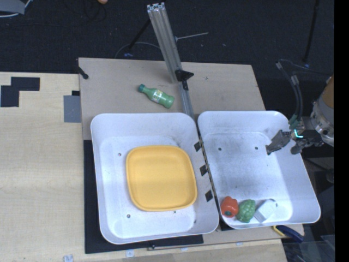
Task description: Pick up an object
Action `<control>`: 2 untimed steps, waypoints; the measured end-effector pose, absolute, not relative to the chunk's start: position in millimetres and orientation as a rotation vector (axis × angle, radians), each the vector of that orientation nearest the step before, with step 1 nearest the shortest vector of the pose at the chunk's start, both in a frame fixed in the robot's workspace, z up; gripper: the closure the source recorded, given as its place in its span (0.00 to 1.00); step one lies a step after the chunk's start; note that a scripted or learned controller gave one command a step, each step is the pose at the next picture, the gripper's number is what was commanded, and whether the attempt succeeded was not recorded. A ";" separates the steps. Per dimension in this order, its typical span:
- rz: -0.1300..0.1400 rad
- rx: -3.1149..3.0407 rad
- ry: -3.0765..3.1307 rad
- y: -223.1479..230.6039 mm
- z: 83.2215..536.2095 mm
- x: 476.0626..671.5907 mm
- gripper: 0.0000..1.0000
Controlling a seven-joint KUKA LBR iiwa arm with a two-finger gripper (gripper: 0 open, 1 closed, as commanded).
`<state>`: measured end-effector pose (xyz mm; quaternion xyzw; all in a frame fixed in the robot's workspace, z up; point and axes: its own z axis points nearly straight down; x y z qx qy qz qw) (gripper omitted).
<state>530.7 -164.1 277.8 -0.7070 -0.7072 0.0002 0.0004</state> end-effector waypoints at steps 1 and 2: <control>0.001 -2.220 -2.221 -164.1 277.8 530.7 0.00; 0.004 -2.218 -2.220 -163.1 232.2 537.5 0.00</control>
